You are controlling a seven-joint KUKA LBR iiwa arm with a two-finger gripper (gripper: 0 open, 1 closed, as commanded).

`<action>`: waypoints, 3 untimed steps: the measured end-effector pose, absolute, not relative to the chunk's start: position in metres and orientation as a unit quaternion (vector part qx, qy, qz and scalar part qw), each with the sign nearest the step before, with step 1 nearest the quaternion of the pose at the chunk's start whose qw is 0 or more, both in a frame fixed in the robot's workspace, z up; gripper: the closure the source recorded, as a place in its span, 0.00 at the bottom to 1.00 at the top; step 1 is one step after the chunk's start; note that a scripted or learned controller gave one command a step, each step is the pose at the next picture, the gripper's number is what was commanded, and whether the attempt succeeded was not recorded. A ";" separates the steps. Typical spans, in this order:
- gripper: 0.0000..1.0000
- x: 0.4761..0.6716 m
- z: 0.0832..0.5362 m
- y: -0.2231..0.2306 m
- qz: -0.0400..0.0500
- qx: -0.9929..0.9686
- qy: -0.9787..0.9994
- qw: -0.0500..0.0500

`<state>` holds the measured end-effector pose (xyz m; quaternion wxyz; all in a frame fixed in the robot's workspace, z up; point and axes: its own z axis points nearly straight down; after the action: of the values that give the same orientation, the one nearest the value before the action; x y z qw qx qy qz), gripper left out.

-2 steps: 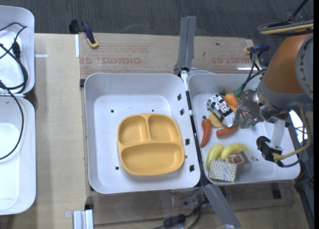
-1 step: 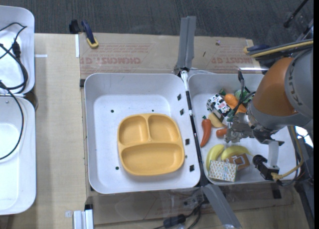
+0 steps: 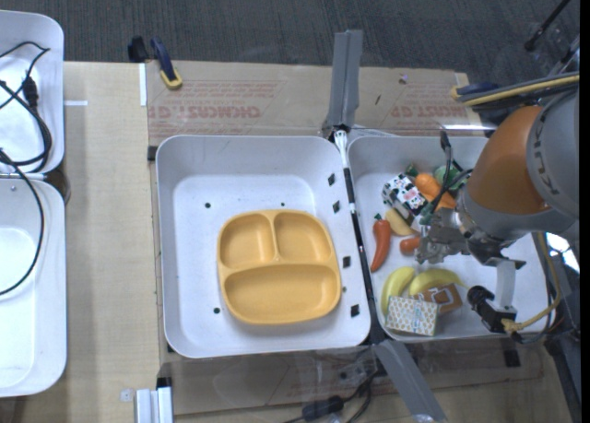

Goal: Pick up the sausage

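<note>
Arm [image 3: 516,172] reaching in from the right edge, bent down over the right bin [image 3: 525,329], gripper [image 3: 431,244] low among the toys, grip state unclear, sausage [image 3: 381,243] just left of it, near the bin's left wall

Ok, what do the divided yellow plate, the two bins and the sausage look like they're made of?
Divided plate: likely moulded plastic, matte yellow-orange, uniform colour with soft rounded ridges. Left bin and right bin: apparently thin formed white plastic, smooth with rounded corners and a slight sheen. Sausage: probably toy plastic or rubber, with an even red-orange surface; too small to be sure.
</note>
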<state>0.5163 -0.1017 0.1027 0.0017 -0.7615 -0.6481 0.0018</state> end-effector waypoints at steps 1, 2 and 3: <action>0.00 0.567 0.090 -0.097 0.002 -0.765 -0.644 0.001; 1.00 0.567 0.097 -0.097 0.004 -0.765 -0.645 0.002; 1.00 0.652 0.191 -0.027 0.001 -0.744 -0.668 0.000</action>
<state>0.6518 -0.0265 0.1914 -0.0004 -0.7441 -0.6680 0.0011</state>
